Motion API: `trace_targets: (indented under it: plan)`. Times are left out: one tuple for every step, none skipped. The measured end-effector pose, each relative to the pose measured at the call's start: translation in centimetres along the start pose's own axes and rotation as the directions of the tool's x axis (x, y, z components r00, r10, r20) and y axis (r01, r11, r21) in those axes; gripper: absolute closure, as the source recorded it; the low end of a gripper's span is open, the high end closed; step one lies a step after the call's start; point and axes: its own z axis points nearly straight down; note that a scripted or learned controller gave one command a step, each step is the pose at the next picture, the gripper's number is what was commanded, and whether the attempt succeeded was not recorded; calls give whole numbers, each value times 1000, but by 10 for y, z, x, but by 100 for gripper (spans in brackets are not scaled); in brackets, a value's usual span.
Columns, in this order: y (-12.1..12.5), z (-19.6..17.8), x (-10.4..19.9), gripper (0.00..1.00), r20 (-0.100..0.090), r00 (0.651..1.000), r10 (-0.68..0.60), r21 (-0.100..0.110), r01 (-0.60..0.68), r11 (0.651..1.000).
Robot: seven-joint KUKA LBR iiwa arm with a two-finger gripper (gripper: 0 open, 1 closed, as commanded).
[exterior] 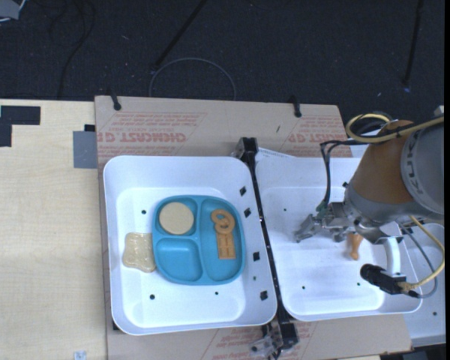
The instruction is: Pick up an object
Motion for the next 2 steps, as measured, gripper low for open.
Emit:
trace_targets:
  plan:
    - [-2, -10, -1, 100, -3, 1000, 6, 7, -6, 1000]
    - [2, -63, -12, 100, -1, 1000, 7, 1, -7, 1000]
